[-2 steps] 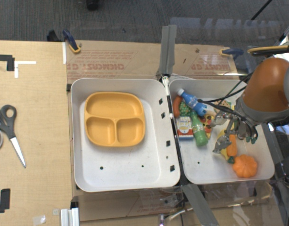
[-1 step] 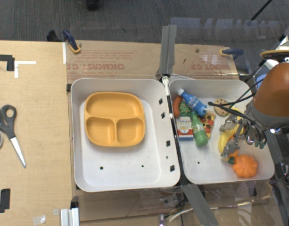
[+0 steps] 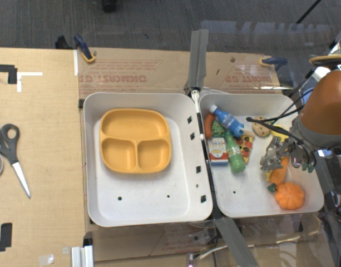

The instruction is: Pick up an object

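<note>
Camera view showed us two white bins: the left bin (image 3: 98, 166) held a yellow divided plate (image 3: 136, 140); the right bin (image 3: 237, 202) held a blue bottle (image 3: 228, 121), a green bottle (image 3: 233, 153), a small red carton (image 3: 217, 150), a cookie (image 3: 262, 129) and an orange pumpkin (image 3: 290, 196). Scissors (image 3: 14, 157) lay well apart on the bench. We saw the gripper (image 3: 275, 158) low in the right bin, just above a small orange piece (image 3: 278, 176) beside the pumpkin; we could not tell whether it was parted or closed.
</note>
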`<act>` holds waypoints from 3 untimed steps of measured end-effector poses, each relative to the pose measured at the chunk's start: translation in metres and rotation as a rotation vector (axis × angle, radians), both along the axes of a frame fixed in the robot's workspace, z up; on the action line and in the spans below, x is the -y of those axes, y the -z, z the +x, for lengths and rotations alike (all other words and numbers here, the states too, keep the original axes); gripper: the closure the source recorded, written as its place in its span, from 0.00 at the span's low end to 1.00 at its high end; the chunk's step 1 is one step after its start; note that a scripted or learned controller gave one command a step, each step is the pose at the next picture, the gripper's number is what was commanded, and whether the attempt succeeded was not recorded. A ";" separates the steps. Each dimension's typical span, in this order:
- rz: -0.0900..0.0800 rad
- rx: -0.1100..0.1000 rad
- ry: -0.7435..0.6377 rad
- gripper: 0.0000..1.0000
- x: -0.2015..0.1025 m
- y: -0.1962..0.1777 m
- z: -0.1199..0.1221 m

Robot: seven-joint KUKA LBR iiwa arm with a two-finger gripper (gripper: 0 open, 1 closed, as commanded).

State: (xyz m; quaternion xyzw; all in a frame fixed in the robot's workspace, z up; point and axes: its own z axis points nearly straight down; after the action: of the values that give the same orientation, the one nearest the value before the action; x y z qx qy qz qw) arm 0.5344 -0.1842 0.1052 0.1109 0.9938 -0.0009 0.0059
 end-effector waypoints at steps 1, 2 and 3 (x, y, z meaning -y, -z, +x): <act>0.000 0.000 0.000 0.00 0.000 0.000 0.000; 0.004 -0.011 0.077 0.00 -0.015 0.014 -0.038; 0.004 -0.007 0.262 0.00 -0.052 0.011 0.083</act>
State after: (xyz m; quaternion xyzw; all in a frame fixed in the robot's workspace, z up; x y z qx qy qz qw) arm 0.6170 -0.1321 0.0940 0.2398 0.9708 0.0000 0.0020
